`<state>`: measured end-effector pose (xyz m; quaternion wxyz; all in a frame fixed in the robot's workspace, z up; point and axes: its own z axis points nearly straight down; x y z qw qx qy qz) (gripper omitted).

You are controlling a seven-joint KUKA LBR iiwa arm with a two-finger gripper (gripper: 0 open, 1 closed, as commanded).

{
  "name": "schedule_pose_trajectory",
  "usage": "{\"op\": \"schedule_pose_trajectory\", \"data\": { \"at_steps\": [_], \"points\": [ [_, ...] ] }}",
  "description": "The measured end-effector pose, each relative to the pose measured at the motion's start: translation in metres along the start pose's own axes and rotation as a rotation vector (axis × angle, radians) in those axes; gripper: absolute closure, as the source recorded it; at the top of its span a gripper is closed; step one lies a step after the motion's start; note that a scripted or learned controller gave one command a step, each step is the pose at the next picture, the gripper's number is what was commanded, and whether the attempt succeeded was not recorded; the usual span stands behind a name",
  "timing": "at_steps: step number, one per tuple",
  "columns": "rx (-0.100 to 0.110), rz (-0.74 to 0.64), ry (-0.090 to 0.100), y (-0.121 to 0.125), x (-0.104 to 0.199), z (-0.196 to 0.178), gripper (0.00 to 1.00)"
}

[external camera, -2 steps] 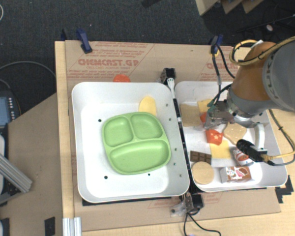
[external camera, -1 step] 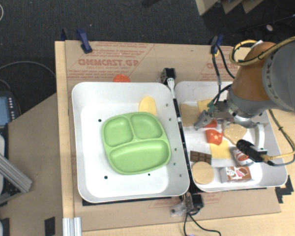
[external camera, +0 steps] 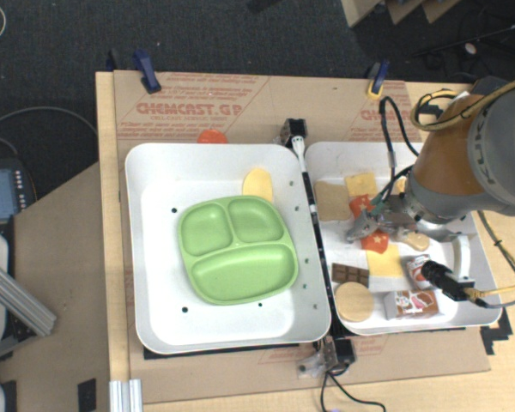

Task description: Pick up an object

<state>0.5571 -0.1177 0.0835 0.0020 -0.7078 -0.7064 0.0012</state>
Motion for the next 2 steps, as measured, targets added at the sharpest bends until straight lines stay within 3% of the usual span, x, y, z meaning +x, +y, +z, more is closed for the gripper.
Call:
{"op": "schedule_pose_trajectory", "data": {
  "at_steps": [1,2],
  "points": [
    [-0.004,-0.001,0.000,0.001,0.001,-0.011,1.00],
    [-0.016,-0.010,-0.001,0.038,0.074,-0.107,1.00]
  ]
}}
